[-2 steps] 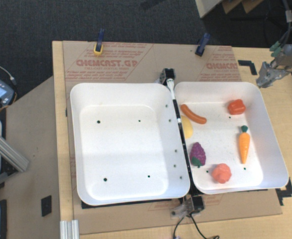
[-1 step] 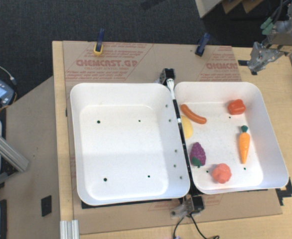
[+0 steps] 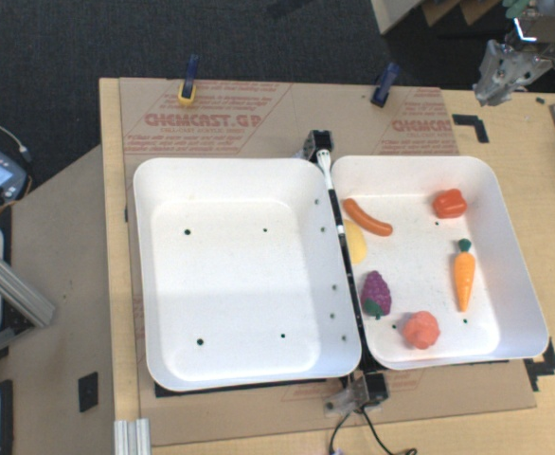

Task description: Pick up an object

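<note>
Pink round plastic toy untouched in right white bin; we judge pick unstarted; gripper far off, state unclear.

toys crowd the right bin; left bin lies open.

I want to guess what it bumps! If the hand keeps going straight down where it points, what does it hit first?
Probably the bare bench beyond the right bin, not a toy. The hand hangs outside that bin's far corner, though depth is unclear.
</note>
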